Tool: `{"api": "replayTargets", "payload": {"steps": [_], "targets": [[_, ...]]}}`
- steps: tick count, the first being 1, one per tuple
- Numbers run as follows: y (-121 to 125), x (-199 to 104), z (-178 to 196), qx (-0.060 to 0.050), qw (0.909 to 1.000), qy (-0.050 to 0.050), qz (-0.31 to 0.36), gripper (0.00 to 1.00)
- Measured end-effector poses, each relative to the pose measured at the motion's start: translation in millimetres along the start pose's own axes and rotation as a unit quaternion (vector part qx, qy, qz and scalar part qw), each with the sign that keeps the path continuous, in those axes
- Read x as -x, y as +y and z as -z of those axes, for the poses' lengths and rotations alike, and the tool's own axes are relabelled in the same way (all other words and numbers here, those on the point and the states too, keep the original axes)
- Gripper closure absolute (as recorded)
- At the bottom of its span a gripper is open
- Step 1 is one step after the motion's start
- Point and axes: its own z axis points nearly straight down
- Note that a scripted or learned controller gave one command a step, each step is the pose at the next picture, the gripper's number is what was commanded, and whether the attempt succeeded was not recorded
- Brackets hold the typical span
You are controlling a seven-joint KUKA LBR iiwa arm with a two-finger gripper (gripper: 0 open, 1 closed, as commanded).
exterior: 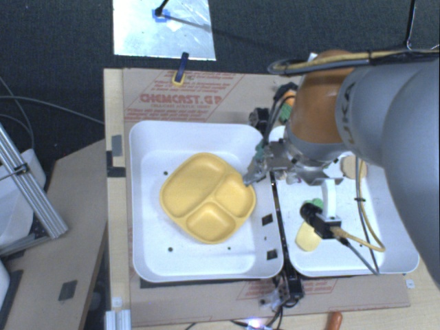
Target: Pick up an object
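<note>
Arm [385, 115]: mine, over the right bin [392, 256].
Hand [256, 170]: touching the yellow plate's [206, 196] rim; grip unclear.

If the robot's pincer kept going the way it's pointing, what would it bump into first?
Most likely the yellow divided plate. The pincer points down and left, right at the plate's upper right edge in the left bin. Height is hard to judge from above, so it may already be touching the rim.

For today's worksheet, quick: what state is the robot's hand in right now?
Hand: at the yellow divided plate's right rim in the left bin; open or closed cannot be told.
</note>
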Motion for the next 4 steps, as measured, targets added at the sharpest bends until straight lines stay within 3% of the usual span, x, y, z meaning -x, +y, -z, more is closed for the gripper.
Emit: {"api": "replayTargets", "payload": {"steps": [1,2,3,4], "targets": [[-2,4,12,-0.001,1.0000,0.000,-0.001,1.00],[-2,4,11,-0.002,1.0000,0.000,-0.001,0.00],[-32,34,-20,-0.004,1.0000,0.000,-0.006,0.00],[-34,61,-19,-0.002,1.0000,-0.001,-0.006,0.00]]}}
